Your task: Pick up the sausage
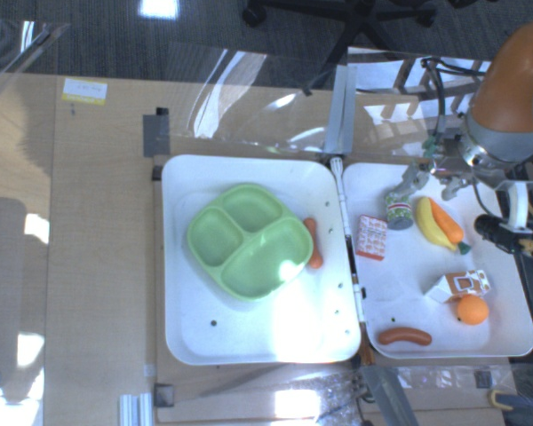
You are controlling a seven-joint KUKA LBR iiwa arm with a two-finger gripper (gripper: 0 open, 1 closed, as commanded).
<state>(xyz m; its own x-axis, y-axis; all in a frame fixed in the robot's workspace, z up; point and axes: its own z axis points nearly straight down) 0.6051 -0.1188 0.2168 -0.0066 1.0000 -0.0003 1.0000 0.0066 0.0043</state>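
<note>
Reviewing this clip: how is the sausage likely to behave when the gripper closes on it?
The sausage looks rounded and glossy, so it may roll or slip if pinched off-centre. It lies close to the right bin's near wall, which could crowd a finger. It probably weighs little.

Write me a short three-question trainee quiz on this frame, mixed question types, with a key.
1. True or false: the sausage lies in the bin on the view's right.
2. What sits in the other bin? A) a green divided plate B) a blue bowl C) a red cup
3. Fill in: right of the banana lies a ____.

Key: 1 true; 2 A; 3 carrot.
</note>
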